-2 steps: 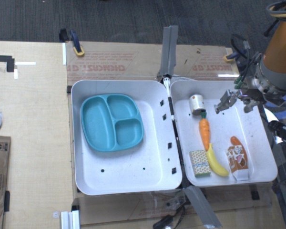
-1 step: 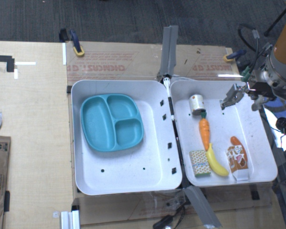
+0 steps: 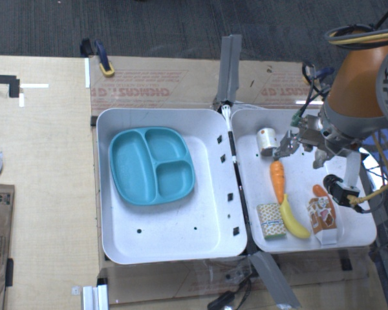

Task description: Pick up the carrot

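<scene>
My gripper [image 3: 290,144] hangs over the upper part of the right bin [image 3: 349,239], and from this angle I cannot tell how it is set. The carrot [image 3: 278,180] lies on the bin floor just below and to the left of me, lengthwise with its green end toward me, its far tip touching or nearly touching the banana [image 3: 293,221]. A small white can [image 3: 266,138] sits just beside me, and the blue divided plate [image 3: 152,165] rests in the left bin [image 3: 116,237].
</scene>
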`<state>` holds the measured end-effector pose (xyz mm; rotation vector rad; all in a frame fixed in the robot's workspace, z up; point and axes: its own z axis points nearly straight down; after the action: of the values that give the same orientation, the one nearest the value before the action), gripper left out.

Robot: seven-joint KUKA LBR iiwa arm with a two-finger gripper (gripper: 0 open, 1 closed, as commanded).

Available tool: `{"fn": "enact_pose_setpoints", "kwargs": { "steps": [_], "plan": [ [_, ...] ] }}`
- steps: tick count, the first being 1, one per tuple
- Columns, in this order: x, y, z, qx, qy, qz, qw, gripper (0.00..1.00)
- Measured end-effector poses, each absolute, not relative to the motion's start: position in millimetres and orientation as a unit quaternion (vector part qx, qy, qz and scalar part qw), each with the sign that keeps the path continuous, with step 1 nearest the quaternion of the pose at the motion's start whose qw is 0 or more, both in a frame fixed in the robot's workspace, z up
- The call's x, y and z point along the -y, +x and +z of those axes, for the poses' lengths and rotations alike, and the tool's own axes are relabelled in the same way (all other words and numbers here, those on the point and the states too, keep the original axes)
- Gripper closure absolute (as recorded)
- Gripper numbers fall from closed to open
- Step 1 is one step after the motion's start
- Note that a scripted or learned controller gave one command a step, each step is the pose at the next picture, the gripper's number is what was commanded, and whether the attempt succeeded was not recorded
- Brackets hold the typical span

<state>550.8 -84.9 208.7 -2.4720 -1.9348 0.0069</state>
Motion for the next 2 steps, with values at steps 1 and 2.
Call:
{"fn": "enact_pose_setpoints", "kwargs": {
  "steps": [1,2],
  "plan": [
    [129.7,543.9,91.1,0.588,-0.809,0.0010,0.001,0.00],
    [113.4,556.9,164.1,0.576,-0.817,0.0009,0.000,0.00]
  ]
}}
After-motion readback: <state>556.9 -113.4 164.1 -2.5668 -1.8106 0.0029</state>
